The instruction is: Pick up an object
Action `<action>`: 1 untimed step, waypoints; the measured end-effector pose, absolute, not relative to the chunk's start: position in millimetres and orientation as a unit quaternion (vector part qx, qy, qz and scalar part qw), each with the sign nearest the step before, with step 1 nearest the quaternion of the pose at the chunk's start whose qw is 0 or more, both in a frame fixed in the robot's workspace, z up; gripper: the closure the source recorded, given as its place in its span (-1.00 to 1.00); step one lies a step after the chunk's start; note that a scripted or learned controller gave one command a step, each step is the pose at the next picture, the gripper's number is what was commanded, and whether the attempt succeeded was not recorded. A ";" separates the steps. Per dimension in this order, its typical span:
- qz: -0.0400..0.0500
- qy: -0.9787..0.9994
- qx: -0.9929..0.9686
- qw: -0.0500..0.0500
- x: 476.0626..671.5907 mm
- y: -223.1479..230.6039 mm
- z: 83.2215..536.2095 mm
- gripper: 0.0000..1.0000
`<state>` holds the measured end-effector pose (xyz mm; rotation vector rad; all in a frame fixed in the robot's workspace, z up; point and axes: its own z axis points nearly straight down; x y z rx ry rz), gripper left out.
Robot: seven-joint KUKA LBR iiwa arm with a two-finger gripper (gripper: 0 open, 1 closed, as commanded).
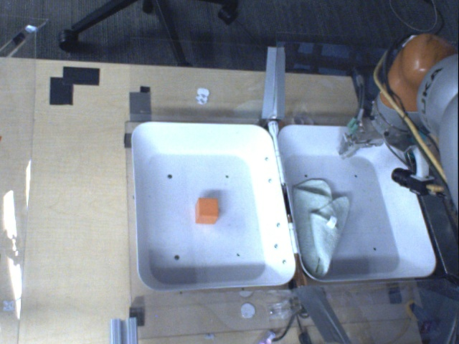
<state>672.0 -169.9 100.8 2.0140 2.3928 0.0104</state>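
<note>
Orange cube [207, 211] sits mid-floor of left bin [147, 192], center-left of frame. Crumpled grey-green cloth [320, 224] lies in right bin [409, 264], along its left wall. Arm enters at upper right; claw [356, 139] hangs over right bin's upper rim, well apart from cube & cloth. Claw's state: can't tell.

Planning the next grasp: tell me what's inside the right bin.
The right bin holds a crumpled grey-green cloth against its left wall. Whatever might lie beneath the cloth is covered.
</note>
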 end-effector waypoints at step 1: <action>0.002 0.735 0.678 0.003 670.7 -117.6 208.6 1.00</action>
